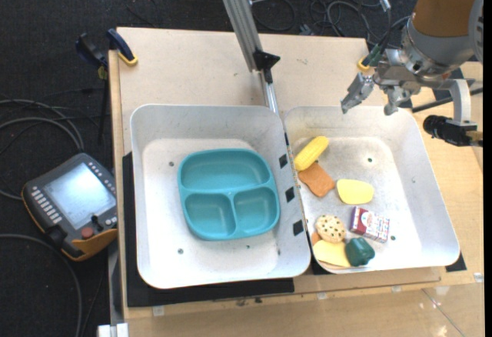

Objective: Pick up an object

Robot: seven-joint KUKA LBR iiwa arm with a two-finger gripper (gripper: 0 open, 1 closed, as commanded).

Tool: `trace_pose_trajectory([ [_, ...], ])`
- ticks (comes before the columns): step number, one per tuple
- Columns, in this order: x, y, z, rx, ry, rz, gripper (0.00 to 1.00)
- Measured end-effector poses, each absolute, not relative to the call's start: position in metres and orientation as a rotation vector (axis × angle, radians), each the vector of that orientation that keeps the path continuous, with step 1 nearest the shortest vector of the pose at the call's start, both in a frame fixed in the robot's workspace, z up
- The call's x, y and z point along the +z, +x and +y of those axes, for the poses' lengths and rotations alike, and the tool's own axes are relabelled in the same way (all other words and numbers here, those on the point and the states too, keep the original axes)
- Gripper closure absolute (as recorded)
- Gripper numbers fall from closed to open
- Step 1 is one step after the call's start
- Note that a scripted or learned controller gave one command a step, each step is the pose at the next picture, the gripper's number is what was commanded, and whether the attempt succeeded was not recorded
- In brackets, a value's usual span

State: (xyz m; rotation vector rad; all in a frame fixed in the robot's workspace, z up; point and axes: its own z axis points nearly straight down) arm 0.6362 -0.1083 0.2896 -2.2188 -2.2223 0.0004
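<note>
The gripper (374,98) hangs above the far edge of the right bin (430,181), fingers spread wide with nothing between them. To pick well, I judge it should drop straight over a lone item such as the corn (311,151), at the bin's far left, clear of neighbours. This bin also holds a cookie (331,228), a red box (370,224) and a green piece (358,251). The left bin (150,174) holds a teal tray (228,194).

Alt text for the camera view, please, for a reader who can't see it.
The gripper hangs open and holding nothing above the far edge of the right bin, which holds small toy foods. The left bin holds a teal divided tray.
</note>
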Motion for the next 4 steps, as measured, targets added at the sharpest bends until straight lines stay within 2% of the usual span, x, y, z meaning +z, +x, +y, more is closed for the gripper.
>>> trace_pose_trajectory([
  [1,0.290,0.636,-0.108,0.000,-2.219,-2.222,0.00],
  [2,0.227,0.630,-0.109,0.007,-2.219,-2.218,0.00],
  [4,0.135,0.632,-0.096,0.005,-2.217,-2.221,0.00],
])
